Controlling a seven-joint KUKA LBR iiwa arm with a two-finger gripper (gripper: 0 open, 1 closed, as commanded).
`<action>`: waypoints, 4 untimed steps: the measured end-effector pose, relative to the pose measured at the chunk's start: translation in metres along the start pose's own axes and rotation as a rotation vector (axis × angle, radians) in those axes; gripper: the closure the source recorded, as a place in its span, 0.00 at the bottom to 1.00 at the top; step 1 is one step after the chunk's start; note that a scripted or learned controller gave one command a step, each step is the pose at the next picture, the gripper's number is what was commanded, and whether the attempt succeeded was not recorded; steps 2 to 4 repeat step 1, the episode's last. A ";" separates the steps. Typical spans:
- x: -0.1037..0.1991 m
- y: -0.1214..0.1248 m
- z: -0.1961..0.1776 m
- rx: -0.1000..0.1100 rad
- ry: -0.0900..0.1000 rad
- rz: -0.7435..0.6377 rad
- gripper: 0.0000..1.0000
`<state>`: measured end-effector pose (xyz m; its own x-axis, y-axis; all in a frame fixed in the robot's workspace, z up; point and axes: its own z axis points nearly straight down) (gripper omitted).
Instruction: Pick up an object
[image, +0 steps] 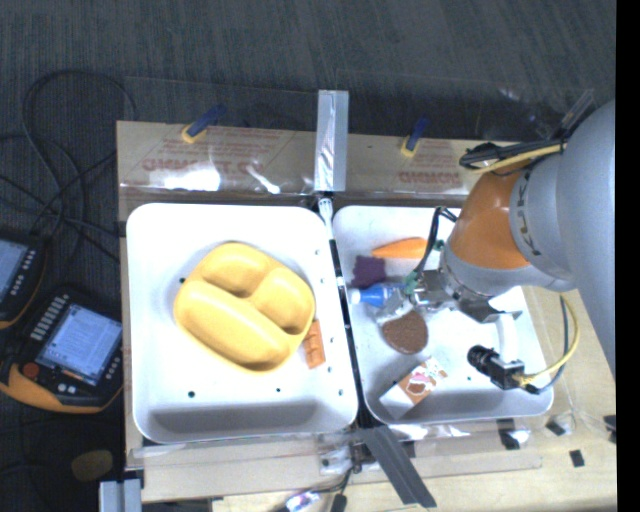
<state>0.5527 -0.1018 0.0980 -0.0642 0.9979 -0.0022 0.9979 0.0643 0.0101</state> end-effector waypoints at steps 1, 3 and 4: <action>0.060 -0.037 -0.104 0.013 0.003 -0.121 1.00; 0.060 -0.037 -0.104 0.013 0.003 -0.121 1.00; 0.060 -0.037 -0.104 0.013 0.003 -0.121 1.00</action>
